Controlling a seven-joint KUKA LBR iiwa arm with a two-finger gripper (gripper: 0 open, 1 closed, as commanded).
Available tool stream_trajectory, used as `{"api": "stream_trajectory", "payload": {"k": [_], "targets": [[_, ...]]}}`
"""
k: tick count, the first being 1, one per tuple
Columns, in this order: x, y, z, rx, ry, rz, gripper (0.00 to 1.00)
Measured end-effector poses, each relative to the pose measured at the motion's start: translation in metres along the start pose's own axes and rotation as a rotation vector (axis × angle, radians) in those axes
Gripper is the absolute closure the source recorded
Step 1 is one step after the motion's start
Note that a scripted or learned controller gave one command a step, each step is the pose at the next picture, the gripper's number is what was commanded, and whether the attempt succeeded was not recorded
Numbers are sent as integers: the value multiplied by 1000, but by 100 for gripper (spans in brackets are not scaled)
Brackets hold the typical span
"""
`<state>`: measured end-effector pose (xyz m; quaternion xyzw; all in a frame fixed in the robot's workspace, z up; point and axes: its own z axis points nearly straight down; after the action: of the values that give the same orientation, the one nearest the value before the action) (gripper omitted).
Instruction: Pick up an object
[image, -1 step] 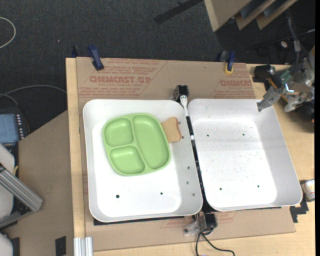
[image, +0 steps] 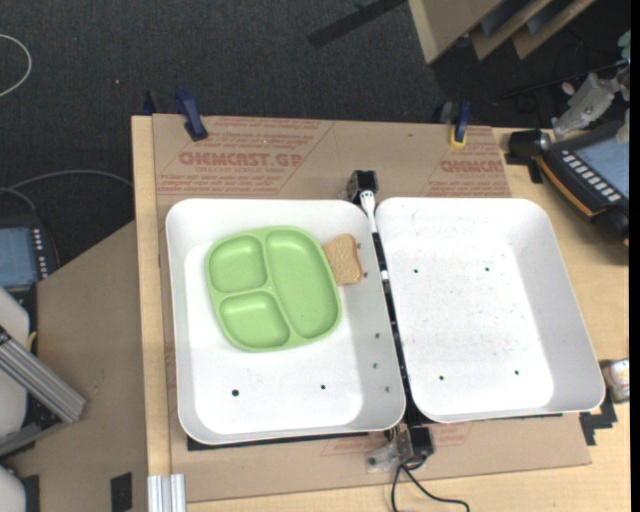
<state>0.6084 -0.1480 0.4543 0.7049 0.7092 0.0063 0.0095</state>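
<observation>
A green divided plate (image: 273, 288) with three compartments lies in the left white bin (image: 200, 380), toward its back. A tan, toast-like slice (image: 344, 259) rests against the plate's right rim, near the wall between the two bins. The right white bin (image: 480, 310) sits beside it.
Both bins rest on a brown cardboard sheet (image: 250, 150) held by a blue clamp (image: 190, 113) and a yellow clamp (image: 460, 128) at the back. A black clip (image: 363, 185) sits where the bins meet at the back. Equipment (image: 590, 170) stands at the far right.
</observation>
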Motion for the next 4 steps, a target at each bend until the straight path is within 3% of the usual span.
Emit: {"api": "stream_trajectory", "payload": {"k": [1,2,3,4], "targets": [[-35,-52,-89,10,-1,10,0],[21,-110,-84,24,7,2,0],[120,-127,-85,24,7,-6,0],[206,-126,-85,23,6,-4,0]]}}
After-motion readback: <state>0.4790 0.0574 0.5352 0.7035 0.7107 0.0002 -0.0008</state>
